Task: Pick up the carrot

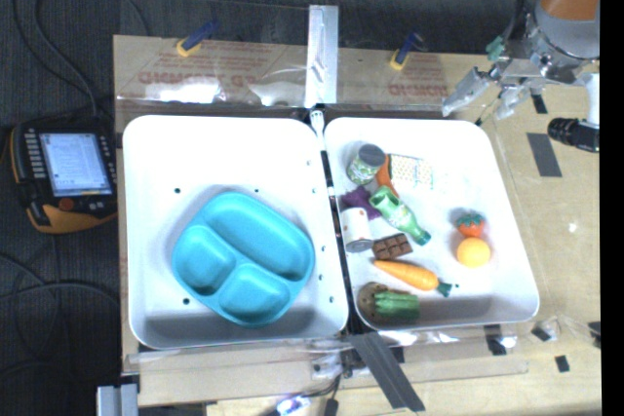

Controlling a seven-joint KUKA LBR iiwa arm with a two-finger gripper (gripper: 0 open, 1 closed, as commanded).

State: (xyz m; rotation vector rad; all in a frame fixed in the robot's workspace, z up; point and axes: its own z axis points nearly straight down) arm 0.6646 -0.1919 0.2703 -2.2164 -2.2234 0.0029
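Orange carrot (408,275) lies flat near the front of the right bin (507,209), just beside a chocolate bar (392,245) and untouched, since the gripper (490,99), fingers spread apart and empty, hangs beyond the bin's far corner.

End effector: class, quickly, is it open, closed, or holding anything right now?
End effector: open, holding nothing, poised over the bench beyond the right bin's far corner, well away from the carrot.
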